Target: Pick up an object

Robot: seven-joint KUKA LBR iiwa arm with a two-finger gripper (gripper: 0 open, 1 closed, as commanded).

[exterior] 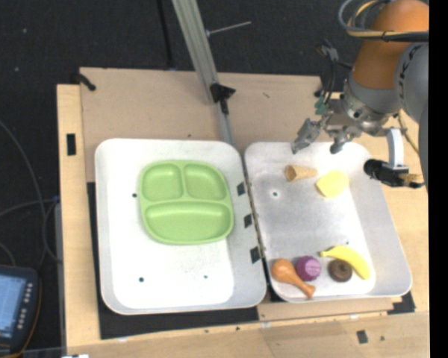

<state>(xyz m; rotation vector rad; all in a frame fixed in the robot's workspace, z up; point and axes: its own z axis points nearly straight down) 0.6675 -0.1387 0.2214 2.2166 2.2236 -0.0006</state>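
Where the right bin [284,222] carries the loose objects, a tan cone-shaped piece [299,173] lies near its far edge with a yellow wedge [332,183] just beside it to the right. Along the near edge lie an orange pear-shaped piece [291,274], a purple round piece [308,267], a dark brown ring [340,271] and a yellow banana [349,260], grouped close together. Above the far edge of this bin the hand [321,142] hangs with its two fingers spread wide, nothing between them, apart from the cone and wedge below it. The grey arm [384,58] with its orange band enters from the right. The left bin [119,274] holds a green divided plate [186,202]. Both bins rest side by side on the tan surface [134,103].
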